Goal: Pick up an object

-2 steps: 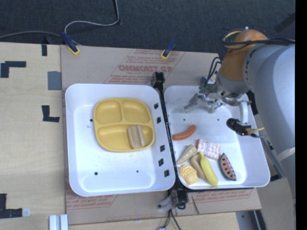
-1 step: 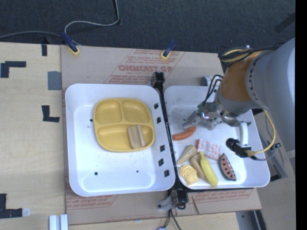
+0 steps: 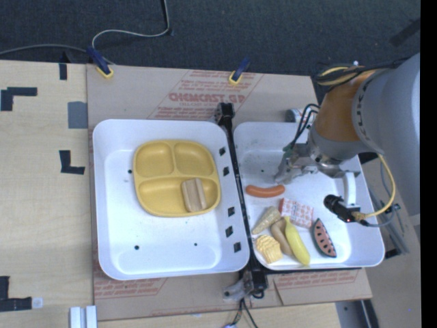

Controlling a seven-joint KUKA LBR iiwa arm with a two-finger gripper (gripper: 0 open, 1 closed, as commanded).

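Cardboard bench, 2 bins: gripper (image 3: 282, 174) hangs just above the hot dog (image 3: 264, 190) in the right bin (image 3: 259, 145), nothing lifted yet, grip can't tell.

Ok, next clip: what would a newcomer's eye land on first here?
Probably the yellow divided plate in the left bin, with a tan bread slice in its lower right compartment. Next, the grey arm with its orange band reaching into the right bin, its gripper just above a hot dog; toy foods crowd that bin's near end.
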